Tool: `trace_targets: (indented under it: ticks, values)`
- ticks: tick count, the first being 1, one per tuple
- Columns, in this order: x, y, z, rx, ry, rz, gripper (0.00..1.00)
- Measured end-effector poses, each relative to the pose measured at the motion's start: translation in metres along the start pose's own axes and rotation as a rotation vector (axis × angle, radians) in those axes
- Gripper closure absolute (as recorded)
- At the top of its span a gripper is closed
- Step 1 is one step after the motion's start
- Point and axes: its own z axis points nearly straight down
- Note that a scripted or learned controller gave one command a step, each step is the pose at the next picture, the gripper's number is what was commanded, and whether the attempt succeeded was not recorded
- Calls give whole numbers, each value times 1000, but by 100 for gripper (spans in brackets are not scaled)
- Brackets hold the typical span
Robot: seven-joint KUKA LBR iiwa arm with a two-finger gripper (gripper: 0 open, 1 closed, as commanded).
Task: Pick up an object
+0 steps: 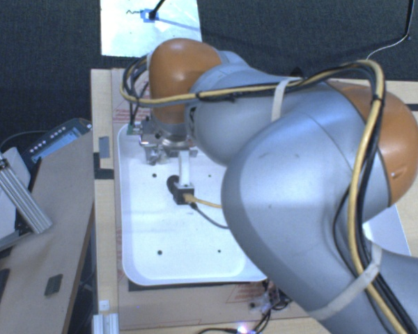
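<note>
**Figure.** Overhead view of the pick attempt. The gripper hung below the orange band of the arm, over the far corner of the left bin, close to that bin's far rim and near its floor. Whether the gripper was spread or closed could not be told, since the wrist body stood in front of it. The object to be picked could not be made out. Anything directly under the gripper was screened by the wrist, and the arm covered the bench to the right of this bin. The bare floor nearer the camera carried a few small dark marks, possibly holes rather than graspable things. The object's direction from the gripper and its long axis therefore could not be fixed. The likeliest position was straight beneath the gripper.
</note>
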Motion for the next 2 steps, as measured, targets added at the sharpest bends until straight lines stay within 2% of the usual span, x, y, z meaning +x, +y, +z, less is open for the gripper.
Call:
trace_targets:
  ticks: [1,2]
  values:
    - [0,-4,-8,-7,2,2,100]
    - [1,-52,-7,-4,2,4,100]
